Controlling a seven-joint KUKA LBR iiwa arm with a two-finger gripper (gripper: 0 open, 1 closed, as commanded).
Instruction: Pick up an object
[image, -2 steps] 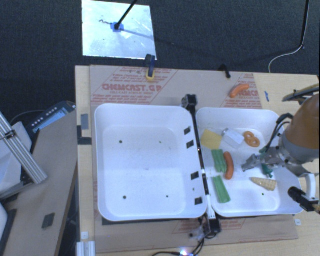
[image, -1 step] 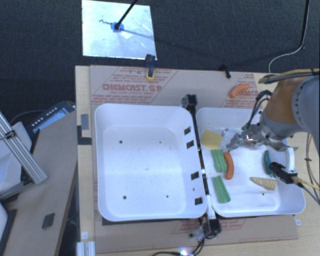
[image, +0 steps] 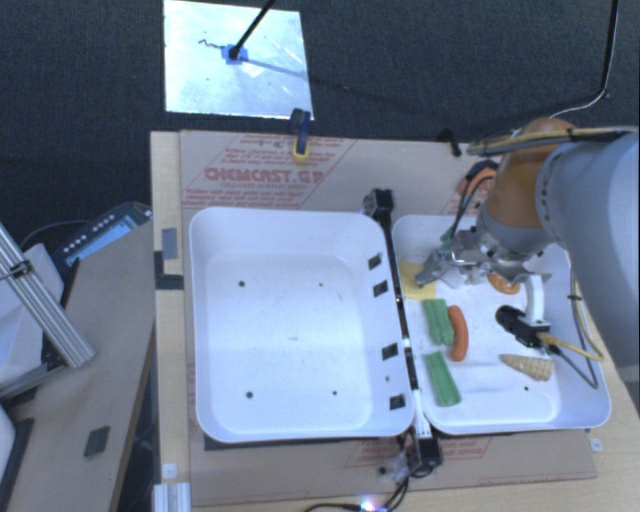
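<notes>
Two shallow white plastic bins (image: 290, 225) are sitting side by side; the right one is holding two green sticks (image: 437, 320), one orange sausage-shaped piece (image: 458, 332), one tan cone (image: 527, 366), one yellow flat piece (image: 412, 279).

The floor (image: 80, 80) is covered in dark grey carpet; a shiny square metal plate (image: 238, 60) lies on it near the top edge, with a blue-tipped black rod resting across it; a brown cardboard sheet (image: 270, 170) printed with red lettering covers the bench top; a light wooden surface (image: 90, 360) adjoins the bench on the left; an aluminium extrusion (image: 40, 310) crosses that surface diagonally; a grey handheld panel (image: 105, 230) sits behind it.
</notes>
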